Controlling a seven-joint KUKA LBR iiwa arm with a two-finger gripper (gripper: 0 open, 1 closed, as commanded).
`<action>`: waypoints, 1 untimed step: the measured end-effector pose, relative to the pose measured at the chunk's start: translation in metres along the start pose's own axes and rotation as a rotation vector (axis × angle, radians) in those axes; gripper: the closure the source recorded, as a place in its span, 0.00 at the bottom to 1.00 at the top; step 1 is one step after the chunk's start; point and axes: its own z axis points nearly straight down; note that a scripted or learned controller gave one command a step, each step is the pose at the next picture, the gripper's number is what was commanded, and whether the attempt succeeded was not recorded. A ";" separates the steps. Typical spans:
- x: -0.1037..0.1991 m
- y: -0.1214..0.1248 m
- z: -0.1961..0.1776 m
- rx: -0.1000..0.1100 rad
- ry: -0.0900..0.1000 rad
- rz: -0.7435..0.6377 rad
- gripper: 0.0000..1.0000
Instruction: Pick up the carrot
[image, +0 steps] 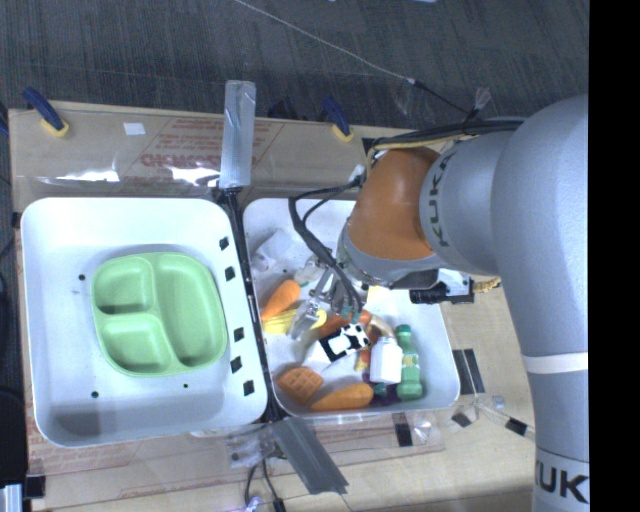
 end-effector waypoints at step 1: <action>-0.029 0.015 0.002 0.001 0.008 0.398 0.00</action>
